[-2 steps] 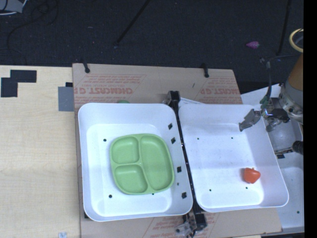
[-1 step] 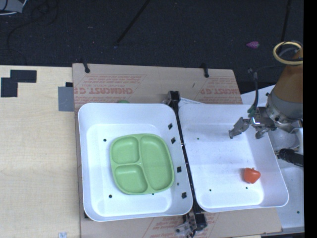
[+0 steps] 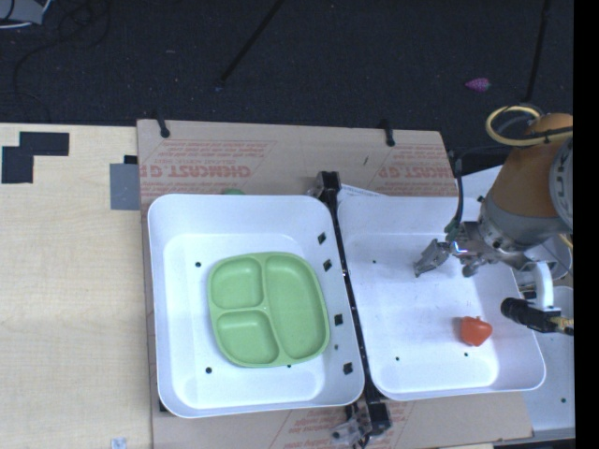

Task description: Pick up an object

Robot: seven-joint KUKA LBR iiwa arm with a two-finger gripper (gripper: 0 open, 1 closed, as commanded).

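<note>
Over the right-hand white bin (image 3: 440,382), near its upper right part, hangs the gripper (image 3: 454,257) of the grey arm (image 3: 529,190), which enters from the right edge with its orange band above the wrist. Its metal fingers (image 3: 429,260) appear spread, with nothing between them, and they sit above the bare white floor of the bin. Below and to the right of them, well apart, a small red object (image 3: 475,330) that looks like a toy strawberry or pepper lies on the bin floor close to the right wall. A black part with a white clip juts from the arm just beside that red object, at the bin's right rim. Across the black divider, the left bin (image 3: 178,344) holds a light green plate (image 3: 268,309) with three compartments, lying flat near its centre. Both bins rest on a sheet of cardboard (image 3: 281,157) on the pale wooden counter (image 3: 65,297).
</note>
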